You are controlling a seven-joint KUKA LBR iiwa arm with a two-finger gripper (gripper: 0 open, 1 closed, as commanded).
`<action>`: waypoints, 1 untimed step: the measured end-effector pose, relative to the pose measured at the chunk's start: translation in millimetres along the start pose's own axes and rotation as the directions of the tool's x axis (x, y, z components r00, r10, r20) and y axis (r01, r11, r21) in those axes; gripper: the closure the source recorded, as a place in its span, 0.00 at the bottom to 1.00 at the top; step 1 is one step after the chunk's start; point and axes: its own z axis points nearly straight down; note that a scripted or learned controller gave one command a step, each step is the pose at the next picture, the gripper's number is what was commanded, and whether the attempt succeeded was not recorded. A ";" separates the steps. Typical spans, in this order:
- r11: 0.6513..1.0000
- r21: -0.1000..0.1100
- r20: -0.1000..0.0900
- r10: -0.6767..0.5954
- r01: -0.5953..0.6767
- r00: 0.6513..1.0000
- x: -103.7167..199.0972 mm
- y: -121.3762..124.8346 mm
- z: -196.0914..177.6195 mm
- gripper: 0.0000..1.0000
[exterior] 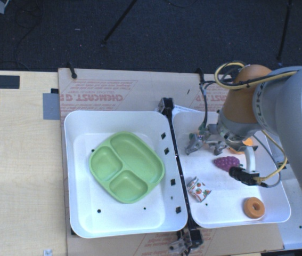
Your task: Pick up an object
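Objects available for pickup all rest on bin floors; none is lifted, so the task is at its approach stage.

Nearest the camera, in the right bin (220, 217), a doughnut (254, 207) lies near the front right corner. A printed packet (198, 190) lies farther in, just beside the divider between the bins. Beyond it, a purple grape cluster (227, 162) rests near the bin's middle.

The gripper (203, 145) is positioned low over the far part of the right bin, near the grape cluster and apart from the packet. Nothing is visible between the jaws. Whether they are apart or together cannot be told from this view. A small orange item (248, 142) shows partly behind the wrist; its identity is unclear.

The left bin (81, 207) holds a green divided plate (127, 167), well apart from the gripper.

Done: the arm is over the right bin. Left, as a judgement: select a target, probably the grape cluster as the closest item, close on it and raise it clear of the bin floor. Both bins stand on the tabletop (17, 169).
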 end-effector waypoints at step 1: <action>1.000 0.001 0.000 0.003 -0.003 1.000 -0.9 -0.1 -11.1 1.00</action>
